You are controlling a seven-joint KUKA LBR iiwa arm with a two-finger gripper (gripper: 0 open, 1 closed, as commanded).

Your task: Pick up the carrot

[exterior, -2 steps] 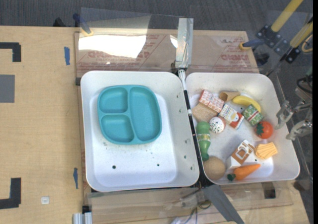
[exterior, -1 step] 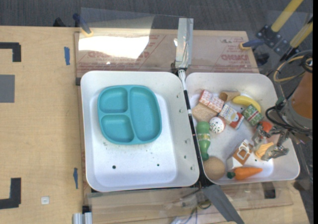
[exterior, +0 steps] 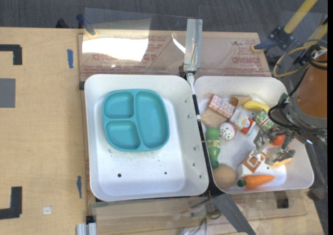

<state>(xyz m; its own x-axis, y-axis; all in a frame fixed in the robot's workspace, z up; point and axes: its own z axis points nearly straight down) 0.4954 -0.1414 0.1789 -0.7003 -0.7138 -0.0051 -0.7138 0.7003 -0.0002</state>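
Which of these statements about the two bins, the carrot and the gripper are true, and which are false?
1. The carrot lies in the right bin, near its front edge. True.
2. The teal divided plate sits in the right bin. False: it is in the left bin.
3. The gripper is above the right bin. True.
4. The banana lies on the plate. False: it lies in the right bin.

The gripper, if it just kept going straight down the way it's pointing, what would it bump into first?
Probably the small orange-and-white box lying just under the gripper, or the right bin's floor beside it. Depth is hard to judge here. The carrot lies nearer the front edge, off that line.
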